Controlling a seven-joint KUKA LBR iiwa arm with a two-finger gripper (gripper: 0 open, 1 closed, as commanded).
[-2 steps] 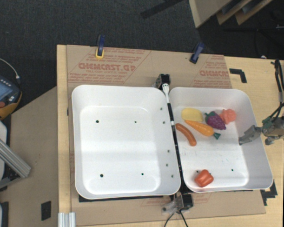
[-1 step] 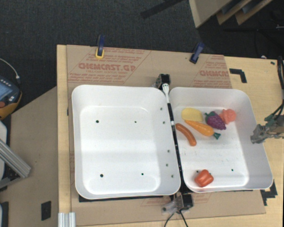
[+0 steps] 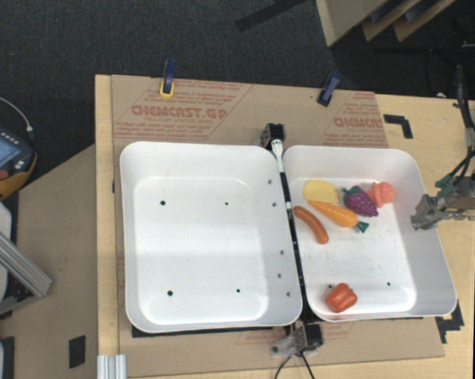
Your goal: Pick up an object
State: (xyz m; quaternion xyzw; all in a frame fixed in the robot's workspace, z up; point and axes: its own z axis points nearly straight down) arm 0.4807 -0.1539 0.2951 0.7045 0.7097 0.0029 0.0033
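From the overhead camera, the gripper (image 3: 428,212) sat at the right rim of the right bin (image 3: 401,171), low over the edge and apart from all the toys. Whether it was open or closed could not be told; it was small and blurred against the bench, and nothing showed in its grasp. Inside that bin, a cluster lay near the top: a yellow piece (image 3: 321,191), a carrot (image 3: 335,214), purple grapes (image 3: 361,202) and a pinkish piece (image 3: 383,193), all packed close or touching. A sausage (image 3: 311,225) lay just beside the divider. A red pepper (image 3: 341,297) sat alone near the front wall. That loner looked the best bet: clear space around it, no neighbours to bump. Coming straight down and centring over it would be the way. The left bin (image 3: 197,238) sat alongside.
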